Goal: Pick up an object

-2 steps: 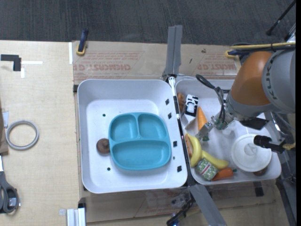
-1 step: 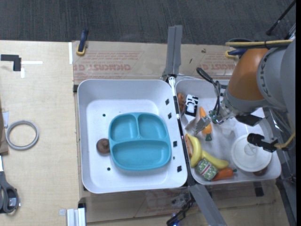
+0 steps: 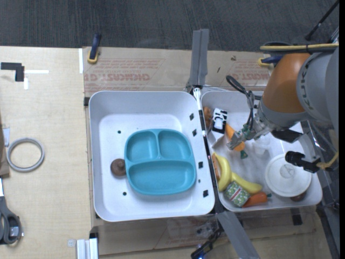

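**Q:** Camera view first: what is being reached for, and where?

**A:** An orange carrot-like piece (image 3: 233, 135) is lying in the right bin (image 3: 318, 194), near its left wall, just beside a black-and-white box (image 3: 218, 120). The gripper (image 3: 240, 142) is seen right at it; whether anything is held cannot be told.

**Q:** How should the grasp be made well?

**A:** The grasp should be centred on the piece alone, with the banana (image 3: 229, 176) and white bowl (image 3: 288, 175) left untouched. The blue tray (image 3: 159, 161) in the left bin (image 3: 102, 112) is not involved.
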`<action>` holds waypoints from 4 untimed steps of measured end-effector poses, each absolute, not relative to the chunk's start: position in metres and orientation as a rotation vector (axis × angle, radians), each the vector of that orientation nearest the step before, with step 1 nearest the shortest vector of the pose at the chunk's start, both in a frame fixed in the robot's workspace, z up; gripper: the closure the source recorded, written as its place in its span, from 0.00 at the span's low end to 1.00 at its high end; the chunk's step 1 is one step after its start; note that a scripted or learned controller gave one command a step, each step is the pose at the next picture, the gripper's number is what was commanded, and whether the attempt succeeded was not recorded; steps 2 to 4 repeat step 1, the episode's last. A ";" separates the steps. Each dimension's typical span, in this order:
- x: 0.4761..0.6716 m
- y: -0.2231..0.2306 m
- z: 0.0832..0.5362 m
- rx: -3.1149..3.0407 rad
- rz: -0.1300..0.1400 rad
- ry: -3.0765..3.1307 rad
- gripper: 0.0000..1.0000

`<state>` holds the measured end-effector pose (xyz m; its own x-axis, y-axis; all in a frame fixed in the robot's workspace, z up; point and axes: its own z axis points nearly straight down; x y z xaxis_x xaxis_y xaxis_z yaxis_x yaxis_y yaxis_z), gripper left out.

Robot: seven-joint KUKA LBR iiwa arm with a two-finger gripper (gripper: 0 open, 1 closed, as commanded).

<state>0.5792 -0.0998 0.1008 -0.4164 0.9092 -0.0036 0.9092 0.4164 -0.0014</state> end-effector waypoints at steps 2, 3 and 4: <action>0.586 -0.024 0.228 1.630 -0.003 2.684 1.00; 0.586 -0.024 0.228 1.630 -0.003 2.684 1.00; 0.586 -0.024 0.228 1.630 -0.003 2.684 1.00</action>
